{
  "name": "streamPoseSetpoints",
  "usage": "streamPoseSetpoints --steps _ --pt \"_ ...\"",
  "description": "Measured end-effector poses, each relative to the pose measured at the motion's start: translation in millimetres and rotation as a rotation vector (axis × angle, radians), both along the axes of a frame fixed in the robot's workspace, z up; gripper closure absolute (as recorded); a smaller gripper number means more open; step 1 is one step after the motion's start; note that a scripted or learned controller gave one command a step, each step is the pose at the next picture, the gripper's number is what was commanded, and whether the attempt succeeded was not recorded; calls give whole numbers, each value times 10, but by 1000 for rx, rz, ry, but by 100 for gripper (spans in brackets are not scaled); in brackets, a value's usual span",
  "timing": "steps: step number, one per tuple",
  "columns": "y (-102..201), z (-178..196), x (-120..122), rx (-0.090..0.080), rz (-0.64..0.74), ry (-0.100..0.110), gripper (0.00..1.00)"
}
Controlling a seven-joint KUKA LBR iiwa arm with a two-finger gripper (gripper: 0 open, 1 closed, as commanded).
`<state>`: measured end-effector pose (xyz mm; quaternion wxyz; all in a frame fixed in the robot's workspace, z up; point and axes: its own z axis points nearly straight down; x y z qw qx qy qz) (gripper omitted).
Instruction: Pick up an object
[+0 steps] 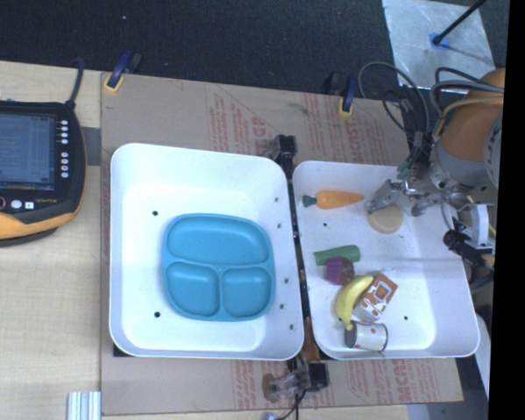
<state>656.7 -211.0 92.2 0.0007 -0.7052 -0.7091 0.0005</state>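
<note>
The pale round object (386, 221) lies in the right bin (449, 333), at its far end, directly under my pincer (402, 200), which hangs just above it with its 2 fingers spread (nothing between them). The carrot (339, 199) lies just beside, long axis across the bin.

We see a divided plate (217, 266) in the left bin (141, 181); in the right bin (432, 328), a carrot (338, 200) lies behind a banana (352, 297), a can (366, 336) nearest us
</note>
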Motion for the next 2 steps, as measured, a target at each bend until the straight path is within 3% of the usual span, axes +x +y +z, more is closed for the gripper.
streamPoseSetpoints --steps 1,2 --pt "-6 -3 -252 -1 -1 2 0" --pt "-10 1 -3 0 -2 0 0"
